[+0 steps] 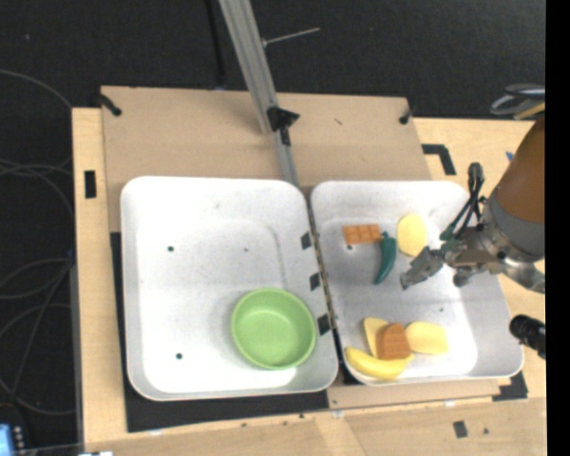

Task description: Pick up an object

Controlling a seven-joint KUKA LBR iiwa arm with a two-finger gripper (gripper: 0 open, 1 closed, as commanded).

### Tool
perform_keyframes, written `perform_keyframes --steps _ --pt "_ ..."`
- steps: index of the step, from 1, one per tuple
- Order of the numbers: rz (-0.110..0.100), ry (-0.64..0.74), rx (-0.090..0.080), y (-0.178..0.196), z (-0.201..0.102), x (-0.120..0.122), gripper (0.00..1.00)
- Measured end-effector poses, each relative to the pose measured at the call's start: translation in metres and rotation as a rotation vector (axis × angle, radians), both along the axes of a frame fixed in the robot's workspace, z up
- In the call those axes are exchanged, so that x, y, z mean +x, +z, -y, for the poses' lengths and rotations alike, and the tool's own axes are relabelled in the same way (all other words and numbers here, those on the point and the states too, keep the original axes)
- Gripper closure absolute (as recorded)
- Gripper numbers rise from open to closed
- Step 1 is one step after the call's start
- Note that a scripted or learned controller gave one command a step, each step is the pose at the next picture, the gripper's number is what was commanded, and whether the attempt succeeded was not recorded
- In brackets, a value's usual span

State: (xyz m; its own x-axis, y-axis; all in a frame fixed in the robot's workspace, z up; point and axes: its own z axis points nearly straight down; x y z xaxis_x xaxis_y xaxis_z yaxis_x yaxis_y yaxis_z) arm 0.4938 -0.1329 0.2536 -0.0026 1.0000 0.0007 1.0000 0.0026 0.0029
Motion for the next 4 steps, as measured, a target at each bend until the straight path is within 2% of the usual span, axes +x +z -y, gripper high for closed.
perform_keyframes --steps 1,3,4 --pt "0.0 -0.002 0.0 0.0 0.0 0.0 0.0" --pt "-0.008 -0.004 -0.002 -0.116 0.008 0.014 0.0" --pt "-0.001 -0.004 -0.002 -0.152 0.009 0.015 0.0"
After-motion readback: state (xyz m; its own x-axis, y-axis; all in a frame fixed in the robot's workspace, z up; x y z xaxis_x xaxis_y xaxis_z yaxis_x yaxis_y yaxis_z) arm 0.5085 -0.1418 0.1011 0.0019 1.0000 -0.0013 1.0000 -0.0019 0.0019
